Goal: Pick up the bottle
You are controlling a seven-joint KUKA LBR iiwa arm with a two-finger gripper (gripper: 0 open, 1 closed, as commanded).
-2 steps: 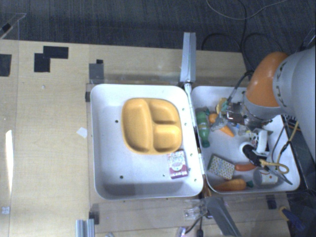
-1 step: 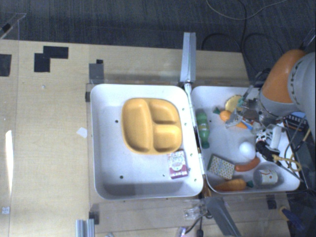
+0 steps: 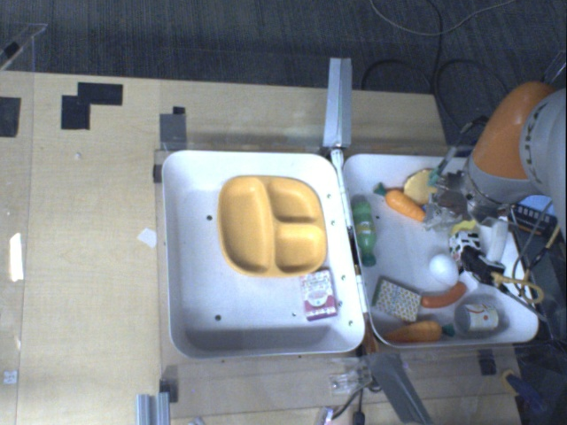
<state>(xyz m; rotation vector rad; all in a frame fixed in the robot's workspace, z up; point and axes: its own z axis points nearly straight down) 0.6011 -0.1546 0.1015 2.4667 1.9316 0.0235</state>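
Lying along the left wall of the right bin [image 3: 530, 330], the green bottle [image 3: 363, 229] sits untouched. The gripper [image 3: 440, 209] hangs over that bin's far right corner, near a toy carrot [image 3: 405, 205]; can't tell how it's set. The yellow divided tray [image 3: 271, 223] is in the left bin [image 3: 190, 264].

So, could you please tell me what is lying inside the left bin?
The left bin holds a yellow divided tray and a small packet. Whatever lies beneath the tray is covered.

Bottle [image 3: 362, 228] against bin wall [image 3: 347, 228]; right side open; carrot [image 3: 405, 205] near.
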